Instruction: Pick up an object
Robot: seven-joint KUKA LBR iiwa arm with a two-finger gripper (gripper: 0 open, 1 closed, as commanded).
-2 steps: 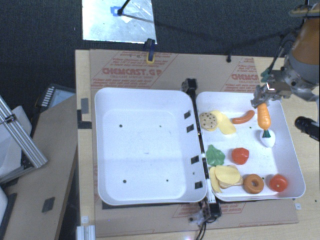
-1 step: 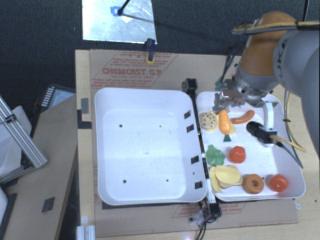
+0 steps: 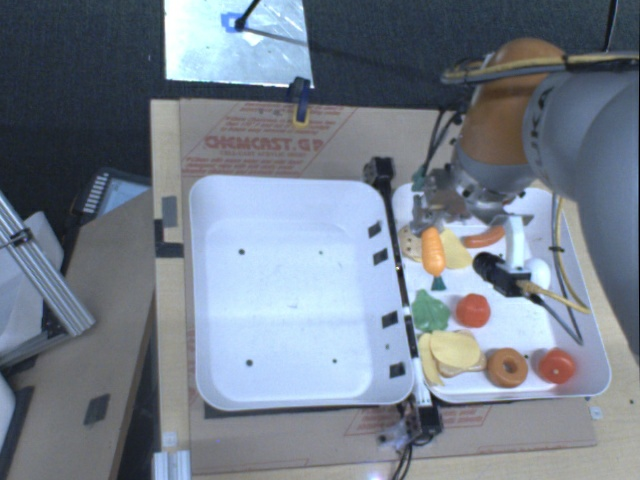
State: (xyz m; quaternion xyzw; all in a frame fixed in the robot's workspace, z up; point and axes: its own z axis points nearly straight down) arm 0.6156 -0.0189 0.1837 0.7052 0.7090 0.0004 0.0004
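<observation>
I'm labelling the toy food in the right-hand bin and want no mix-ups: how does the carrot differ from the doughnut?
The carrot is long and tapered, bright orange with a green tip; the doughnut is a round brown ring with a hole. The carrot lies near the bin's left wall, just below the claw; the doughnut sits near the front edge, between yellow pieces and a red tomato. Both lie in the right bin.

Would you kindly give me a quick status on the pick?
Gripper low in right bin, just above carrot. Nothing visibly held. Yellow piece crowds the carrot.
</observation>
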